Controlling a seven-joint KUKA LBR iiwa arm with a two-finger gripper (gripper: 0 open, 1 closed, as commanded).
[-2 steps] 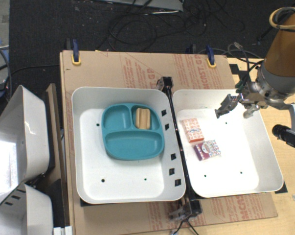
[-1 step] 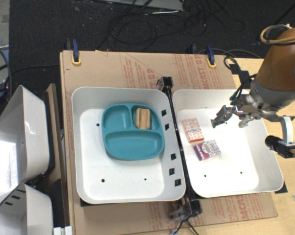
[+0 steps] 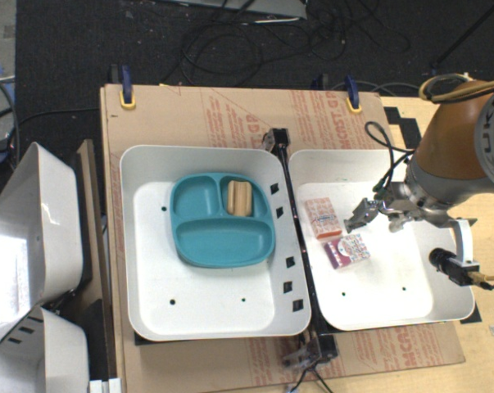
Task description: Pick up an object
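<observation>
1. At the far left edge, spare white tubs [image 3: 33, 219] lean beside the bench; the lower one is cut off by the frame's bottom corner.
2. The brown board [image 3: 230, 113] under the bins is held at its far edge by two clamps [image 3: 128, 95], and its red printing is too faint to read.
3. The left bin [image 3: 148, 301] holds a teal divided tray [image 3: 218, 236] near its centre. A small tan wooden block [image 3: 240, 198] sits in the tray's upper right compartment; the other compartments show only teal.
4. Black clips [image 3: 289, 262] run down the seam where the two bins meet.
5. In the right bin [image 3: 394, 301], close to its left wall, lies a flat red-and-white packet [image 3: 319, 216]; its label is too small to make out.
6. Just below it lies a purple-and-white packet [image 3: 347, 250], tilted, with a red strip at its upper left edge where the two packets nearly meet. Whether they touch cannot be told.
7. The gripper [image 3: 363, 216] hangs low just above and to the right of the purple packet. Its dark fingertips are blurred together, so I cannot tell whether they stand apart or closed, and nothing is seen between them.
8. The arm [image 3: 455, 150] reaches in from the right, its orange band bulking over the bin's far right corner and hiding that part of the rim.
</observation>
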